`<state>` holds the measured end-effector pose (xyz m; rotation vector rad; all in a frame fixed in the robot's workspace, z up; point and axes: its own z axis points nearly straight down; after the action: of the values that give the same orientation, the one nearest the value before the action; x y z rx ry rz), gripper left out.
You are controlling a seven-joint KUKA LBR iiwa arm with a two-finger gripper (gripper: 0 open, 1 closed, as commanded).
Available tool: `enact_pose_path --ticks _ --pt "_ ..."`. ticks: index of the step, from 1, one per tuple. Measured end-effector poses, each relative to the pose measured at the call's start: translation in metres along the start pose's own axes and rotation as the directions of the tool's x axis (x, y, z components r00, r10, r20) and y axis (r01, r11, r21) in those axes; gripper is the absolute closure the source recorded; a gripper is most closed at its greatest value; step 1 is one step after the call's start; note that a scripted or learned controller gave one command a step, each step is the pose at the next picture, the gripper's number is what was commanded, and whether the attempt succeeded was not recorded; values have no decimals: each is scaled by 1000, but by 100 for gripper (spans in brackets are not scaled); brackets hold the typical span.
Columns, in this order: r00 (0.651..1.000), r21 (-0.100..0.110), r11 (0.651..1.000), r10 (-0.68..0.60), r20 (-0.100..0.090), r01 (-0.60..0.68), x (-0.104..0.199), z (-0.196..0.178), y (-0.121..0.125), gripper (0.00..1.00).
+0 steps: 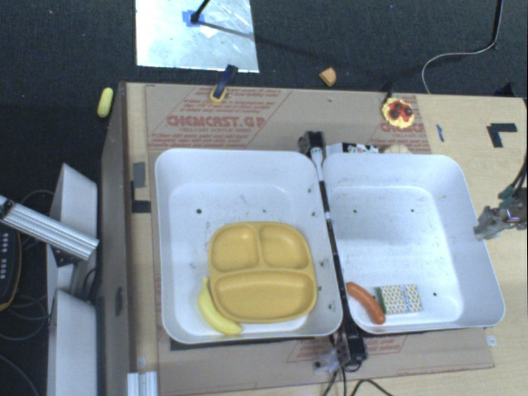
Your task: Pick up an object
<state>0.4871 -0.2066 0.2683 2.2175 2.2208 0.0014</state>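
My claw (497,218), grip state I cannot tell, hangs beside the right white bin (474,221), off the orange sausage (365,302).

Two shallow white plastic bins (247,172) (404,180) sit on the worktop. They hold one yellow three-compartment plate (262,271), one yellow banana (216,313), one orange-red sausage (365,302) and one small patterned rectangular packet (399,299).
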Motion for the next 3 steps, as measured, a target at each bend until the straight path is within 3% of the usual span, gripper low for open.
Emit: enact_pose_path --ticks 1,2,3 --pt "1000 0 1000 -2 -1 2 20 19 0 100" --pt "1000 1 1000 -1 0 1 0 15 21 100" --pt "1000 1 1000 0 0 0 0 15 1 100"
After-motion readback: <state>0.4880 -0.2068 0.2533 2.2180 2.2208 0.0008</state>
